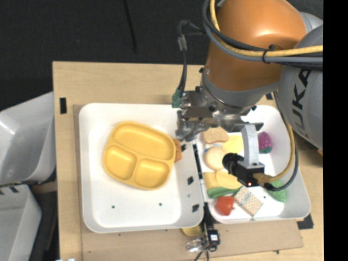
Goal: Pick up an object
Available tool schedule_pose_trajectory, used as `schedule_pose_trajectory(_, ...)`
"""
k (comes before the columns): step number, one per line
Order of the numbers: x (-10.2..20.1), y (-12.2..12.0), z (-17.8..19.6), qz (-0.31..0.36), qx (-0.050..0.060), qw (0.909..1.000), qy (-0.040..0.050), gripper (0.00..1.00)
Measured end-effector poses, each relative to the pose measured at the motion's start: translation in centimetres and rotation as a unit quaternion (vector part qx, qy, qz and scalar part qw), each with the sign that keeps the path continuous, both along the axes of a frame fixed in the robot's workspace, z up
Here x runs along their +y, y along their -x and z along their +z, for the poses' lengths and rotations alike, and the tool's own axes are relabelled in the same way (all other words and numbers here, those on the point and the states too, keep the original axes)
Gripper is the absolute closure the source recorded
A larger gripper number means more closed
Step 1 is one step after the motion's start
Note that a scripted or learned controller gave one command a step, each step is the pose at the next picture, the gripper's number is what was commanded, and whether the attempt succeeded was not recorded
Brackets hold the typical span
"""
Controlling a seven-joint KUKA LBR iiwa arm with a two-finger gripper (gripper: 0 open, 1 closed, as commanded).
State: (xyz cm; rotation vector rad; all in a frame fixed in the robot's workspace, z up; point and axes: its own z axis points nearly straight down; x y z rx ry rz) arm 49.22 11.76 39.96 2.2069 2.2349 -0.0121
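The gripper (pixel 186 128) is held at the shallow white bin's (pixel 136 216) right rim, apparently just beside a yellow three-compartment plastic plate (pixel 136 155); its opening cannot be told.

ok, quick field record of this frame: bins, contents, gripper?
left bin: one yellow divided plate, three compartments
right bin: toy food clustered together: purple grapes, red piece, cracker square, green piece
gripper: low over the wall between the bins, next to the plate's right edge
held object: cannot tell
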Motion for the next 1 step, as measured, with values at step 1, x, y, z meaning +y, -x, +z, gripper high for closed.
schedule_pose_trajectory(1, 0.34, -1.63, 12.27, -0.005, -0.009, 0.9999, -0.0037, 1.00)
